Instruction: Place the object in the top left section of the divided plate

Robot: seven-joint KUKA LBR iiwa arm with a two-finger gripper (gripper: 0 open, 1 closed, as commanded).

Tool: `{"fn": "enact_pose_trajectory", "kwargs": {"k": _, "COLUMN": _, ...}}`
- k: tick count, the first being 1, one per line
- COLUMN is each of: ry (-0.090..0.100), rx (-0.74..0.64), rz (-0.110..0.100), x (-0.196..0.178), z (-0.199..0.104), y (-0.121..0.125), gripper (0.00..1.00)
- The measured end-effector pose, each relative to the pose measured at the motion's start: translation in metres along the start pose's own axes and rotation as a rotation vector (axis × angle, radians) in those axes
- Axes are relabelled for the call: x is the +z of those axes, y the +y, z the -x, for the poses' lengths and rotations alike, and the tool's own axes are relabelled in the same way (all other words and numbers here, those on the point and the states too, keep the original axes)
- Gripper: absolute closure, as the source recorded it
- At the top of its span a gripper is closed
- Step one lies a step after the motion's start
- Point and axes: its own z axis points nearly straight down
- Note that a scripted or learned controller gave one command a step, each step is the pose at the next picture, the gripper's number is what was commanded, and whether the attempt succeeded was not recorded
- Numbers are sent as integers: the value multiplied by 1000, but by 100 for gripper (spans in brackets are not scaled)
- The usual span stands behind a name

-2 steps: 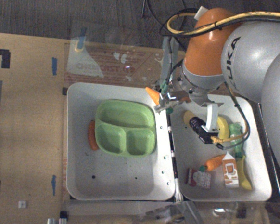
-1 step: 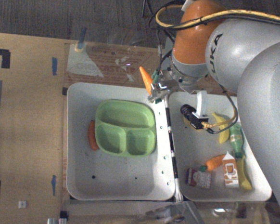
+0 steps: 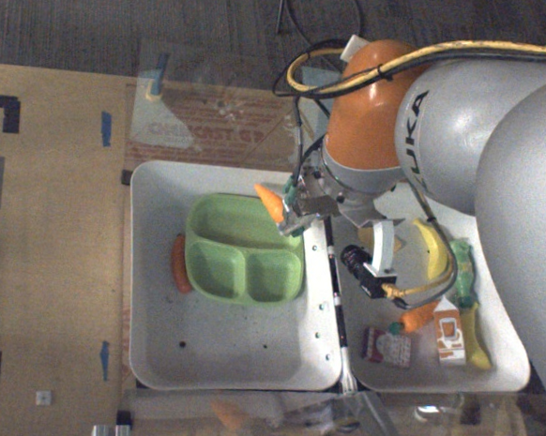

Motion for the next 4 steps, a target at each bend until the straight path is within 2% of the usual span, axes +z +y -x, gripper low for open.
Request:
{"fn": "enact_pose_trajectory", "kwargs": {"k": 1, "ry": 1, "rx": 134, "rz": -2, "x": -14, "z": -35, "y": -22, "gripper": 100}}
{"fn": "enact_pose_trajectory", "kwargs": {"k": 2, "ry": -1, "rx": 110, "rz": 1, "x": -70, "z": -38, "y": -37, "gripper": 100}}
{"fn": "enact_pose_trajectory", "kwargs": {"k": 3, "ry": -1, "rx": 50, "rz": 1, "x": -113, "z": -81, "y": -24, "gripper": 100}}
{"fn": "enact_pose_trajectory", "kwargs": {"k": 4, "ry": -1, "rx": 56, "rz": -2, "x": -53, "z": 2, "y": -23, "gripper": 100}}
